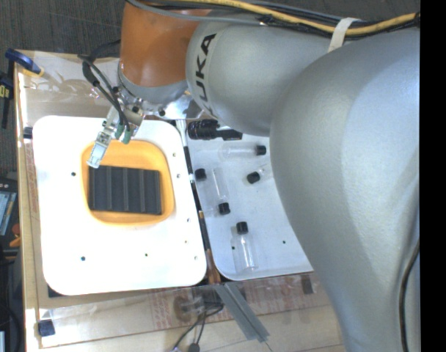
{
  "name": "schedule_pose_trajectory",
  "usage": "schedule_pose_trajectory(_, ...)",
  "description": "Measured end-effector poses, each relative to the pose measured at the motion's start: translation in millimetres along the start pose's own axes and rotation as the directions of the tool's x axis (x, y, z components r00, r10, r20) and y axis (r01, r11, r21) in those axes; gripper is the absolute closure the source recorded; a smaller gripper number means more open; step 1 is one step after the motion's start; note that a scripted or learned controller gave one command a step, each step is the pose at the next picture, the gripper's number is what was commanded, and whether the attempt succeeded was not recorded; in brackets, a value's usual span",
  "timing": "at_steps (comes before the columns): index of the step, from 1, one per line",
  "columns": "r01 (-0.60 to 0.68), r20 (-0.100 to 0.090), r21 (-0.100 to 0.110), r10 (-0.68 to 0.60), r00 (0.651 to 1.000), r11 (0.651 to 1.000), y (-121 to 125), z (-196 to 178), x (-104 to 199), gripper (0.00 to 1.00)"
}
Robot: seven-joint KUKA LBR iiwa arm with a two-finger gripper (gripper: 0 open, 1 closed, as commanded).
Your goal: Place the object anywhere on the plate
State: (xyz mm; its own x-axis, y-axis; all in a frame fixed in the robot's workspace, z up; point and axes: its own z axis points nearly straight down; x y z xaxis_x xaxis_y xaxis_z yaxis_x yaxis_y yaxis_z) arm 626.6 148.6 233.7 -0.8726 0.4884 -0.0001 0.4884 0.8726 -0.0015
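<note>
1. Camera view, layout: two white bins side by side. Left bin [76, 255] carrying a yellow plate [153, 151] with a dark ribbed insert [126, 191] across its middle. Right bin [274, 259] holding several clear black-capped vials [246, 249], scattered, well apart from the plate.
2. Arm [238, 64] reaching in from the right, orange band [153, 42] above the far edge of the left bin. Gripper [114, 132] over the plate's upper-left corner.
3. Gripper open or closed: cannot tell, tip too small and cluttered with cabling.
4. Task object: small pale, clear-looking piece [98, 153] just below the gripper tip, at the plate's upper-left rim. Probably a vial like those in the right bin. Held, or already resting on the rim: cannot tell.
5. Step in hand, judged: placement, at or near release.
6. Next move, judged: release only with the piece well inside the rim; a short shift toward the ribbed insert advisable, since a drop at the edge risks a roll onto the bin floor.
</note>
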Motion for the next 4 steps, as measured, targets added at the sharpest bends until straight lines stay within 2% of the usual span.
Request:
schedule_pose_trajectory(1, -0.010, 0.002, 0.000, 0.010, 1.000, 1.000, -13, 18, -28, 0.00)
schedule_pose_trajectory(2, -0.055, 0.002, -0.003, 0.055, 0.998, 0.998, 20, 18, -10, 0.00)
schedule_pose_trajectory(4, -0.055, 0.002, -0.003, 0.055, 0.998, 0.998, 20, 18, -10, 0.00)
